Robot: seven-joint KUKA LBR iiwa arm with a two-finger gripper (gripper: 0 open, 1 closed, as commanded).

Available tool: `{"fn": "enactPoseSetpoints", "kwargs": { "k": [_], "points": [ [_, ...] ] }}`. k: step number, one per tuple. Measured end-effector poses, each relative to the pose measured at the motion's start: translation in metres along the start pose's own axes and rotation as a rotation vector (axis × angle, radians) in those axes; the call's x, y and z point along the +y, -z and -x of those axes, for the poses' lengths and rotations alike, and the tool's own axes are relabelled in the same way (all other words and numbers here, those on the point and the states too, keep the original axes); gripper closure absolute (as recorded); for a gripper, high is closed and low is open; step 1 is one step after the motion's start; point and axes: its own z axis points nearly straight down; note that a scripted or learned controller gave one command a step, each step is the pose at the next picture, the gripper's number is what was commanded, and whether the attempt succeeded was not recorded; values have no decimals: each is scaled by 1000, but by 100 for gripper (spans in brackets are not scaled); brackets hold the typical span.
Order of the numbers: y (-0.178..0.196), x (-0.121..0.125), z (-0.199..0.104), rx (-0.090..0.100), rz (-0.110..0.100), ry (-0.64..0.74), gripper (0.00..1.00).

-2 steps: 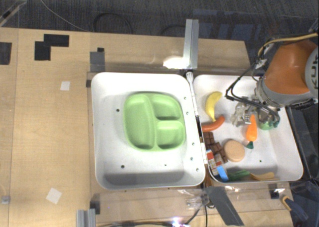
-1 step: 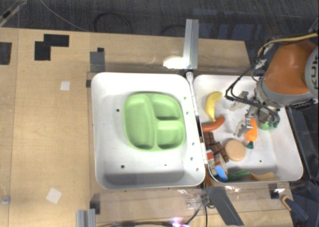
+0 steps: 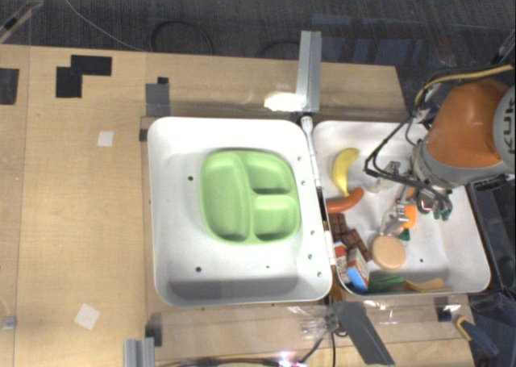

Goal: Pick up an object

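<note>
Start at your left: the left bin (image 3: 173,277) on the counter (image 3: 72,220) carries a green divided tray (image 3: 248,194), nothing there within reach. Cross the dividing wall and the right bin (image 3: 459,268) holds the candidates: a yellow banana (image 3: 345,169) lying with its long axis roughly up-and-down the view, a red sausage (image 3: 346,200) just below it, and a tan round disc (image 3: 389,253) lower down. The gripper (image 3: 401,216) hangs right of the banana and just above the disc, which looks nearest. Whether the fingers are open or closed, you cannot tell from here
</note>
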Motion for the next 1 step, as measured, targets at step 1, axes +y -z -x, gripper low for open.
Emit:
{"fn": "enactPoseSetpoints", "kwargs": {
  "k": [1],
  "points": [
    [0,-25,5,1,0,266,0]
  ]
}}
